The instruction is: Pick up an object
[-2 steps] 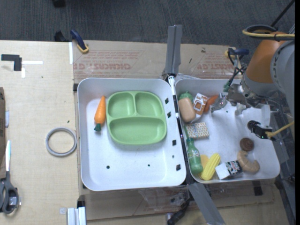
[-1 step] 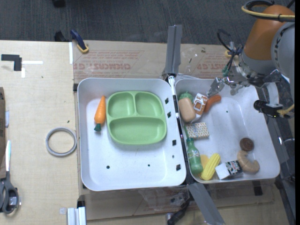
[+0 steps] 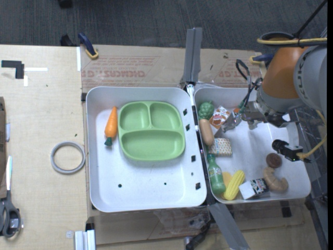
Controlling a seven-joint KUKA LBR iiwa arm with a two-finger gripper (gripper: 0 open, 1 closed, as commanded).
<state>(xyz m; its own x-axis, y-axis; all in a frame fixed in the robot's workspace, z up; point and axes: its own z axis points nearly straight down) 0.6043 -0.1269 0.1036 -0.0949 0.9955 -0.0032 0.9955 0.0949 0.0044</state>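
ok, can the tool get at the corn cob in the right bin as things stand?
Probably yes. The corn cob lies uncovered near the right bin's front edge. The tool is further back. The green bottle touches the cob's left side and could crowd a finger.

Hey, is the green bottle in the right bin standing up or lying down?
Lying down. The green bottle rests lengthwise on the right bin floor, beside the corn.

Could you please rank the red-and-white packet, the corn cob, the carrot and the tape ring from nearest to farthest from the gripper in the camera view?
Measured from the gripper:
1. Red-and-white packet, right bin, just beside the gripper.
2. Corn cob, right bin's near edge.
3. Carrot, left bin, left of the green tray.
4. Tape ring, on the bench outside the bins, far left.
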